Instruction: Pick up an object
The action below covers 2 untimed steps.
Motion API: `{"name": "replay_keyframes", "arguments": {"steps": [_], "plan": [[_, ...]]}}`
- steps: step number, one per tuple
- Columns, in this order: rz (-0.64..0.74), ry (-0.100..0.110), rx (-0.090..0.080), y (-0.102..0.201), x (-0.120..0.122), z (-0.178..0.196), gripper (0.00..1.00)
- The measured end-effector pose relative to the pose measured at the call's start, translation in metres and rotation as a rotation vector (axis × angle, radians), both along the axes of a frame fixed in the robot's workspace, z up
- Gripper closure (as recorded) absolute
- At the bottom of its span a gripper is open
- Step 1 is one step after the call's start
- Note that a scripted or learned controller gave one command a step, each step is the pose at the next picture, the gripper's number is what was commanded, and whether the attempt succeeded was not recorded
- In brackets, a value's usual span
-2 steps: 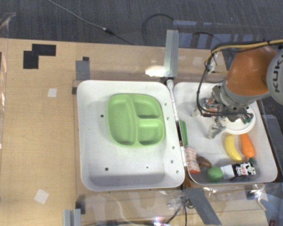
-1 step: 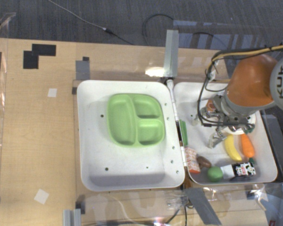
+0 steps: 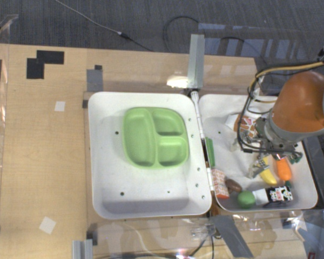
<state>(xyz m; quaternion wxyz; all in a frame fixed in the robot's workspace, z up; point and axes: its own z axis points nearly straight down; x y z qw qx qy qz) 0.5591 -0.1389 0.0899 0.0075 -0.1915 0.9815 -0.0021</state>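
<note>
Yellow banana just below the fingers; beside orange carrot; grip state unclear

Wooden bench on dark carpet

Left bin: a green divided plate is being held at its middle.
Right bin: small things are being kept along its near side, among them a green ball, a brown piece, an orange carrot and a yellow piece.
Arm: is being held low over the right bin.
</note>
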Motion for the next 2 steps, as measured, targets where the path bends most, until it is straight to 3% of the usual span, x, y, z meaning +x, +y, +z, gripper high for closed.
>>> {"name": "replay_keyframes", "arguments": {"steps": [1, 2], "plan": [[-0.115, 0.000, 0.003, 0.021, 0.057, -0.001, 0.00], [-0.090, 0.003, -0.001, -0.029, 0.001, 0.000, 0.00]]}}
